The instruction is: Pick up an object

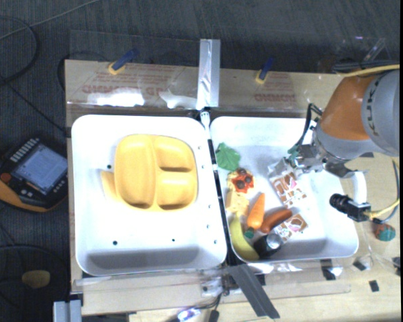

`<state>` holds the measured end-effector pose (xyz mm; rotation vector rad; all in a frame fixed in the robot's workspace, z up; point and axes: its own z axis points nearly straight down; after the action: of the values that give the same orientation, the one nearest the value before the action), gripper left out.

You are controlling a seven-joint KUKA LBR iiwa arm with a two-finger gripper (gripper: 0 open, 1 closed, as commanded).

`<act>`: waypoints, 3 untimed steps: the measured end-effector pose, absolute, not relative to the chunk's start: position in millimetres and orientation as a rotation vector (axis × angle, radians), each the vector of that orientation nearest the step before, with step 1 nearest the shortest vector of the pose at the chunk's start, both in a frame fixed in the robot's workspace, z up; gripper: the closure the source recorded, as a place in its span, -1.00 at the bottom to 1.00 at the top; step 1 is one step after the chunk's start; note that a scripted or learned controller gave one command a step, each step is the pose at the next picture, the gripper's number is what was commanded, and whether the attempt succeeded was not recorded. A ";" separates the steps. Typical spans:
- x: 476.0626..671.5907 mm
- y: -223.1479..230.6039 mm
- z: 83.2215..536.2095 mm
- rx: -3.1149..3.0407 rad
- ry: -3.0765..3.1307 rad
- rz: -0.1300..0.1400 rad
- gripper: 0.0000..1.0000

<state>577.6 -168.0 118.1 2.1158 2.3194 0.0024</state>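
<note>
We can read no word, brand or number anywhere. The clear plastic sheet along the bench's far edge carries reddish printing, too faint for us to make out. The small white packet with red-brown patterning in the right bin and the handheld pendant's bluish screen show marks we cannot decipher.

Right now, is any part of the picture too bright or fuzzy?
In the camera view, the two white plastic bins look washed out by glare; the shiny clear sheet behind them reflects light; the small toys in the right bin look soft.
</note>
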 end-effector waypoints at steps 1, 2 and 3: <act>588.7 -180.6 99.4 1.582 2.692 0.014 1.00; 589.5 -179.7 108.5 1.582 2.691 0.017 1.00; 589.5 -179.7 108.6 1.582 2.691 0.017 -1.00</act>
<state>589.5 -179.7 108.6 1.5818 2.6912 0.0167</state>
